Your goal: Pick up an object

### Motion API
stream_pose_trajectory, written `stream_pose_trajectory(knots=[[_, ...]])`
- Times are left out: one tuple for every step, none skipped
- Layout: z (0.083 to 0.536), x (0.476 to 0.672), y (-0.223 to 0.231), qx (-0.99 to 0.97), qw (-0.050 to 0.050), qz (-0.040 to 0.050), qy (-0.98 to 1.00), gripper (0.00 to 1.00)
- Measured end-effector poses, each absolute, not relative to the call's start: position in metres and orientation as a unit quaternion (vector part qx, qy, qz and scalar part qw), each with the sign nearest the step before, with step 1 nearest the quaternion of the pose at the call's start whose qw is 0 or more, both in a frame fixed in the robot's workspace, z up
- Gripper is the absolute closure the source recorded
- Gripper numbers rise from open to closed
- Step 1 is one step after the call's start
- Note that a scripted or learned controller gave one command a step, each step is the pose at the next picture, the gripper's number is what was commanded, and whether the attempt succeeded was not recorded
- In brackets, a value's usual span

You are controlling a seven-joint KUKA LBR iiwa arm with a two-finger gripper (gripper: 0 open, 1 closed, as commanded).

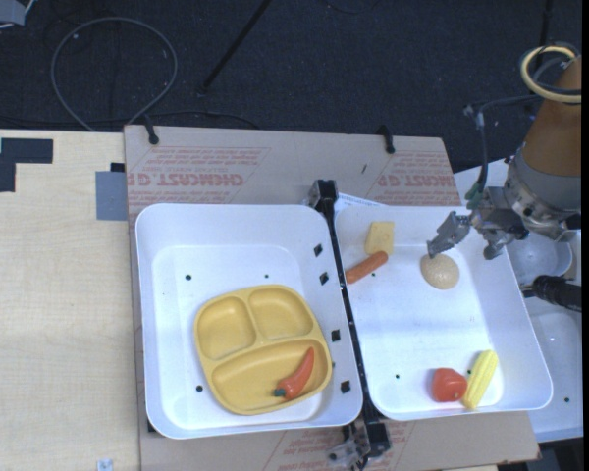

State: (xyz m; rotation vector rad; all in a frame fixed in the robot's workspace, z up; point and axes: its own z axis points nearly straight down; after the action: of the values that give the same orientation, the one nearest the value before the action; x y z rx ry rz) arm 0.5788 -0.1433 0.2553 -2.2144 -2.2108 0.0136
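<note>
Two shallow white plastic bins sit side by side on a flat brown cardboard sheet (275, 165) with red letters printed on it. The left bin (167, 263) has smooth, shiny walls and rounded corners. In it lies a yellow plastic plate (260, 346) with three dips in it. A small red-orange chili pepper (298, 374), curved and pointed with a green stem, rests in the near dip of the plate. The right bin (412, 332) holds five small toy foods. At its far left is a pale yellow block of cheese (379, 236), shaped like a chunky wedge. Just near it lies an orange carrot (365, 267), long and thin like a stick, set at a slant. To the right of these is a round, tan, bumpy lump like a potato (440, 272). In the near right corner a red tomato-like lump (449, 385) touches a yellow corn cob (480, 378) with rows of little bumps. The grey arm comes in from the right, with an orange band up high. Its metal gripper (471, 234) hangs over the far right part of the right bin, just above and beside the potato. Its two thin dark fingers are spread apart, with nothing between them. One finger (448, 234) points down toward the potato's top.
</note>
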Motion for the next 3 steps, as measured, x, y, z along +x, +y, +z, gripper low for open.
stream_pose_trajectory(knots=[[0.262, 0.581, -0.143, -0.707, 0.001, 0.0009, -0.707, 0.00], [0.215, 0.587, -0.140, -0.707, 0.003, 0.0020, -0.707, 0.00], [0.157, 0.580, -0.131, -0.707, 0.004, 0.0024, -0.707, 0.00]])
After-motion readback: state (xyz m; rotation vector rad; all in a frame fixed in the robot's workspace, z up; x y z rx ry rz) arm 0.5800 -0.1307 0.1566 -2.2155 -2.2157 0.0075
